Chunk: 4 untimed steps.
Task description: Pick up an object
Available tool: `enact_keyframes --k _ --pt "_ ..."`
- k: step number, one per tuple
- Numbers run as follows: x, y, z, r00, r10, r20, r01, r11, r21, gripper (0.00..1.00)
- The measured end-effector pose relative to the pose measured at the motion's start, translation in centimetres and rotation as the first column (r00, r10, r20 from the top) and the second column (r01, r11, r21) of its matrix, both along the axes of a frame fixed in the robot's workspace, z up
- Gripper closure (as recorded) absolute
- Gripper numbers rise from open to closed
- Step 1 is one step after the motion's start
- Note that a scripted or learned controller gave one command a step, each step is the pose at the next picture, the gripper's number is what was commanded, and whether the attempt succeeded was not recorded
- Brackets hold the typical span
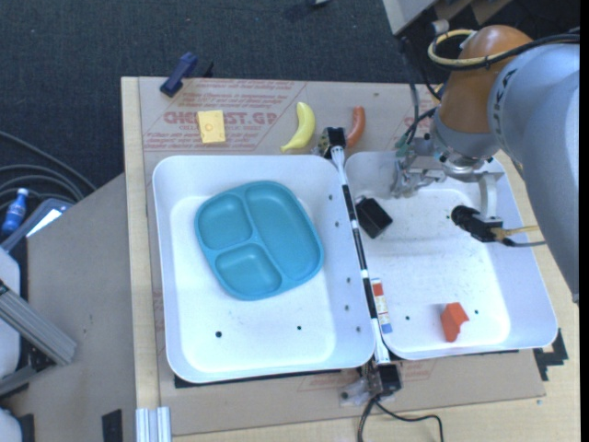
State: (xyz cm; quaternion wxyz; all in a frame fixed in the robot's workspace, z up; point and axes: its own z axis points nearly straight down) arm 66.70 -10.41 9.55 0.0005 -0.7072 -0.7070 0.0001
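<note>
My gripper [408, 182] hangs over the far left part of the right bin [515, 293], under the orange wrist band. A small black block [373, 216] lies just to its lower left, near the divider between the bins and apart from the gripper. An orange-red block [454, 320] rests near the front of the right bin, far from the gripper. A blue divided plate [259, 238] lies in the left bin [184, 320].
Behind the bins on the brown board lie a yellow banana [299, 127], an orange sausage-shaped toy [355, 125], a small yellow tile [211, 128] and a blue item [178, 75]. The grey arm covers the right bin's far right corner.
</note>
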Motion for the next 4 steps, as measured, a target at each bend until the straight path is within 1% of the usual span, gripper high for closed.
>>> enact_keyframes --k 1,2,3,4 --pt "0.0 0.0 0.0 1.000 0.000 0.000 0.000 1.000 0.000 0.00" --pt "0.1 0.0 1.0 1.000 0.000 0.002 0.000 1.000 0.000 1.00" --pt "0.0 0.0 1.0 1.000 0.000 0.001 0.000 1.000 0.000 0.00" --pt "0.1 0.1 2.0 1.000 0.000 0.004 0.000 1.000 0.000 1.00"
